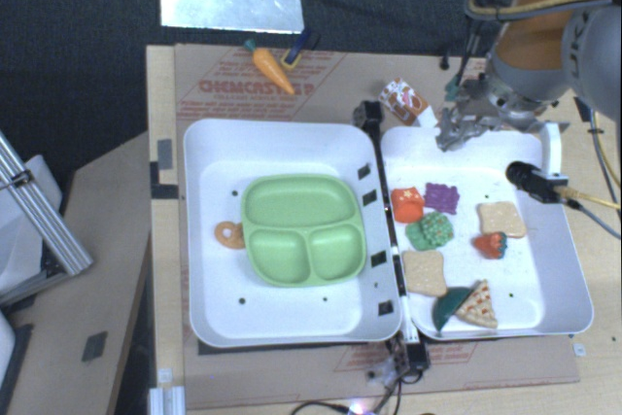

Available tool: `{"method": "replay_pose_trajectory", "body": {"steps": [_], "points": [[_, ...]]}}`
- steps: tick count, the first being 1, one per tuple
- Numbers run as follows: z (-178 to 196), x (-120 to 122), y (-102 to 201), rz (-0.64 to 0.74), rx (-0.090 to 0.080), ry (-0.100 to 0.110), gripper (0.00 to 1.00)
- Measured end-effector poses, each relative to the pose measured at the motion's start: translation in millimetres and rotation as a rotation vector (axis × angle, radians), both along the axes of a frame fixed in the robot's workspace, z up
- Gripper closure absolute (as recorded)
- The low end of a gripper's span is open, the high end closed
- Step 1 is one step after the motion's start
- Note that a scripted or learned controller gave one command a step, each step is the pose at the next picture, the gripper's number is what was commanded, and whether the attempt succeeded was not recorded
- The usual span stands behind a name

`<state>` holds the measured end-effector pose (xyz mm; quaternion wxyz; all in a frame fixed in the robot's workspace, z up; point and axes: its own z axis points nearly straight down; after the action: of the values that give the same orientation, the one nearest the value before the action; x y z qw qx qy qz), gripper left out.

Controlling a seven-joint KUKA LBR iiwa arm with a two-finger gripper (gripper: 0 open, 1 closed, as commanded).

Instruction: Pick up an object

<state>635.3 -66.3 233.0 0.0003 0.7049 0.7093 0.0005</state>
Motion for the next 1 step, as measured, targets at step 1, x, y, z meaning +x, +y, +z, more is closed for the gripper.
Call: {"method": "replay_pose_trajectory", "body": {"steps": [1], "points": [[-15.9, 11.8, 4.2, 0.0, -0.001, -0.001, 1.0]]}}
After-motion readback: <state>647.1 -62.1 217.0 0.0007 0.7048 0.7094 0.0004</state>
